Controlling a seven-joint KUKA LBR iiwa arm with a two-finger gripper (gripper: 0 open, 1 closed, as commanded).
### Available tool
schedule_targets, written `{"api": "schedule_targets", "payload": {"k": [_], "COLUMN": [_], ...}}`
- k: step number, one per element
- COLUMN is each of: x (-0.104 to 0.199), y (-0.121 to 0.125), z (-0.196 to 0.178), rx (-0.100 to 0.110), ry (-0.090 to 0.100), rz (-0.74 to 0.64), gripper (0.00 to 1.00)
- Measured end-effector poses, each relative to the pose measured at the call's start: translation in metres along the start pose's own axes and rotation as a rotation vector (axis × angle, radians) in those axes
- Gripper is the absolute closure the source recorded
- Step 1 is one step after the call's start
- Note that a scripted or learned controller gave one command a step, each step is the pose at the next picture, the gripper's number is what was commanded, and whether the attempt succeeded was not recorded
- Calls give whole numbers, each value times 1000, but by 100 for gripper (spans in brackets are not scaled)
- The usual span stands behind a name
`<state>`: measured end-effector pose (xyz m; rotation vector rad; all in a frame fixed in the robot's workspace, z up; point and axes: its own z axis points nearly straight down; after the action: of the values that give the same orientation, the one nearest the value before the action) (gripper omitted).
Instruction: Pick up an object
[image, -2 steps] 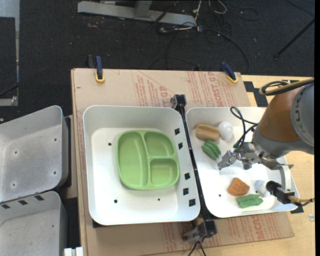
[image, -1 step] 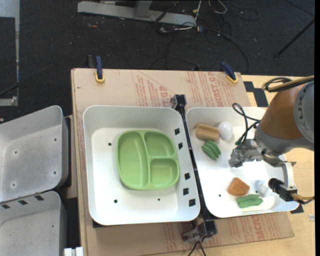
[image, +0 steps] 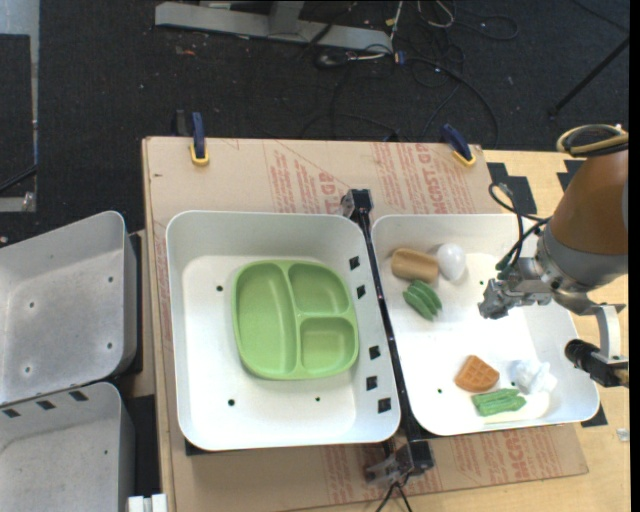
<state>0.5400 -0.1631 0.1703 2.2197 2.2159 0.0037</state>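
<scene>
The bench (image: 270, 170) carries 2 white bins. The left bin (image: 200, 330) holds a green divided plate (image: 296, 319). The right bin (image: 570, 400) holds a brown roll (image: 414, 264) touching a white egg-like piece (image: 452, 260) at the far side, and a dark green ridged piece (image: 423, 299) just near of them. Toward the near right lie an orange waffle piece (image: 477, 375), a green flat piece (image: 498, 402) and a white crumpled piece (image: 532, 378). The pincer (image: 497, 299) hangs over the bin's right half, grasping nothing; whether it is released or clenched cannot be told.
</scene>
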Motion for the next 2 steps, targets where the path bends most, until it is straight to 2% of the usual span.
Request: {"api": "schedule_targets", "payload": {"k": [1, 2], "x": [-5, -5], "y": [6, 7], "z": [-62, -69], "rx": [-1, 4], "ry": [0, 1], "rz": [-4, -4], "gripper": [100, 100]}}
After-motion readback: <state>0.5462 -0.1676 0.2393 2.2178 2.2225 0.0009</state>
